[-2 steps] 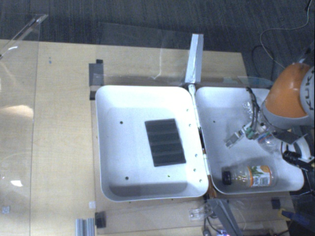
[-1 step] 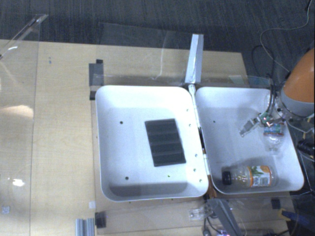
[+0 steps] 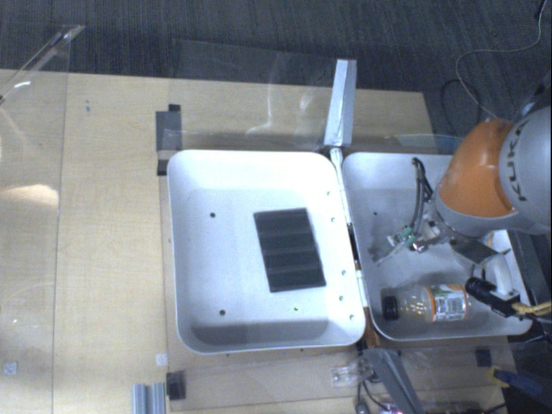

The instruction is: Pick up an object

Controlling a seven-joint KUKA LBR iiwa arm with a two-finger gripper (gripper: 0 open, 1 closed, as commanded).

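Observation:
A small amber bottle (image 3: 427, 304) with a black cap and a pale label lies on its side near the front wall of the right bin (image 3: 379, 188). My gripper (image 3: 395, 244) reaches in from the right and hangs over the middle of that bin, just behind the bottle and apart from it. Nothing shows in its grasp. A black ribbed rectangular pad (image 3: 290, 249) lies flat in the middle of the left bin (image 3: 198, 231).
The grey arm with its orange band (image 3: 473, 184) covers the right bin's right side. A divider wall (image 3: 347, 231) separates the two bins. A clear upright panel (image 3: 341, 110) stands behind them, on the wooden bench (image 3: 95, 257).

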